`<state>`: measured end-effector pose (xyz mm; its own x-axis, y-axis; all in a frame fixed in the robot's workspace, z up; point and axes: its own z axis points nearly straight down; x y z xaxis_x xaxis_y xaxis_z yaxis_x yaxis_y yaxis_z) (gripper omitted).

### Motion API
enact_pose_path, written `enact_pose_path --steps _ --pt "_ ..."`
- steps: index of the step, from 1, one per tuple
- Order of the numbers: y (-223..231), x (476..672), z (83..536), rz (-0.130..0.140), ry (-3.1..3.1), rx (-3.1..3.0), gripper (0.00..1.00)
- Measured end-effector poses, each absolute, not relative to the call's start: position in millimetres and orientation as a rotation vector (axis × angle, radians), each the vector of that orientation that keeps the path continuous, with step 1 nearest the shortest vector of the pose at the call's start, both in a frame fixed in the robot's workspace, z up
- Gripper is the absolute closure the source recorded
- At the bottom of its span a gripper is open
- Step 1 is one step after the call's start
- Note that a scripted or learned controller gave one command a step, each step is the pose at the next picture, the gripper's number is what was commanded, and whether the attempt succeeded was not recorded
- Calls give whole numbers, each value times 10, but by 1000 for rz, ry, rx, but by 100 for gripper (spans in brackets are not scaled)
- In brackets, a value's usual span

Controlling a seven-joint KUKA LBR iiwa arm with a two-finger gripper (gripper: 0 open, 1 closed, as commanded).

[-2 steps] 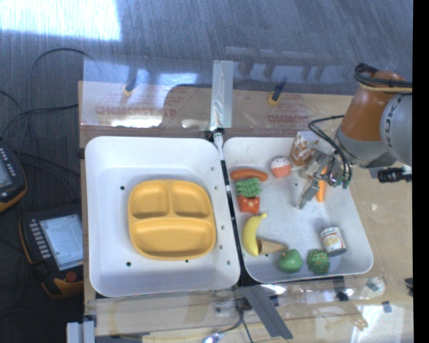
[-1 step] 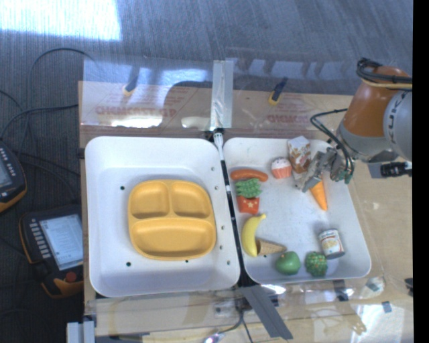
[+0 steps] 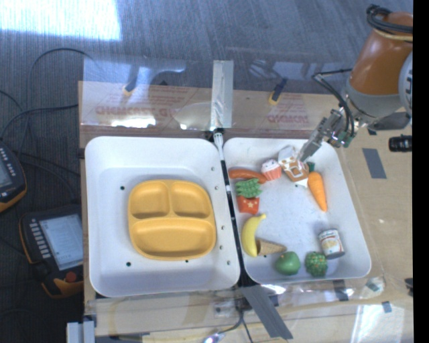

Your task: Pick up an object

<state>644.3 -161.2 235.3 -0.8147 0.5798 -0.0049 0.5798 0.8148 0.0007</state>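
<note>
Toy waffle piece (image 3: 295, 170) looks light, rigid; grip its edges. Gripper (image 3: 305, 154) touches it; finger opening: cannot tell.

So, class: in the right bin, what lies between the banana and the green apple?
In the camera view, a small ice-cream cone lies between the banana and the green apple, beside the banana's lower end.

Bright, even light, with a glare patch on the floor (image 3: 60, 20) top left, slightly soft focus
</note>
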Motion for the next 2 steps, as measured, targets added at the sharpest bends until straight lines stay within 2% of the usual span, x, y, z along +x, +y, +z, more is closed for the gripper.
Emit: enact_pose_path --steps 1,2 --pt "-1618 6439 2347 -4 2989 956 0" --pt "-1838 6302 1027 1 3029 819 0"
